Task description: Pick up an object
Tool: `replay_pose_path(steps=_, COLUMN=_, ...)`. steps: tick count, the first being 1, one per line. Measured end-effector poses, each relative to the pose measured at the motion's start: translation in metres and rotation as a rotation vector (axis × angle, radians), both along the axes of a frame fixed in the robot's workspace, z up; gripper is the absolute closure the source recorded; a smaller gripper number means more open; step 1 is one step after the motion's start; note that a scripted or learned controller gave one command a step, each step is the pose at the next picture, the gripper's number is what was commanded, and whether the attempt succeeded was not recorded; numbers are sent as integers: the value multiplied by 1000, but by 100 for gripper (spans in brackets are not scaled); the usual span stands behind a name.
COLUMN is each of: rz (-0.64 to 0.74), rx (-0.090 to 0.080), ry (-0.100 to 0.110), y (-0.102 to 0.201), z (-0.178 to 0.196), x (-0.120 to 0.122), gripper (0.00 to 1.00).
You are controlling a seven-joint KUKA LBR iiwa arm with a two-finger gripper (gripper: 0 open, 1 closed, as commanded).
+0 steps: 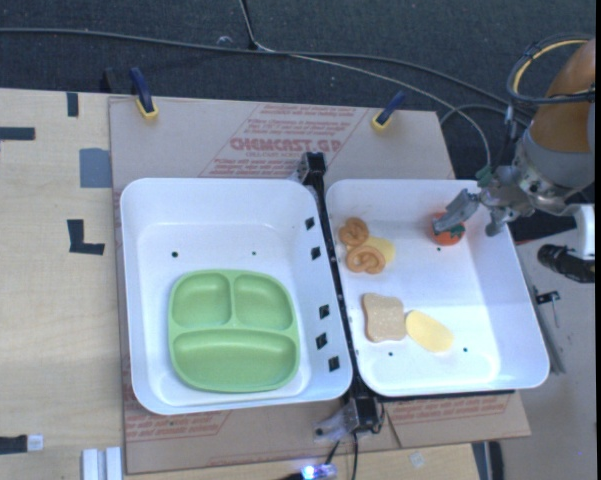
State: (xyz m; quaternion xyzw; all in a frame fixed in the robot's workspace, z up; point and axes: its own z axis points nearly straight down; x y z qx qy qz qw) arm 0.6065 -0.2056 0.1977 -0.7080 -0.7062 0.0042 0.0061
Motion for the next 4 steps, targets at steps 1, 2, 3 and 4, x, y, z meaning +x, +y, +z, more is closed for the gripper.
replay_pose_path(steps=1, rz=4, rx=-3, ry=-13, y=1, z=9, x=3, gripper=0)
replay_pose_path(steps=2, rz=4, rx=-3, ry=-8, y=-3, z=-53, x=8, gripper=0)
replay_pose_path(steps=3, rz=5, rx=-3, ry=-10, y=-2, z=-107, x=7, gripper=0)
replay_pose_path(steps=4, rz=6, rx=-4, ry=-13, y=-2, z=-94, x=8, gripper=100)
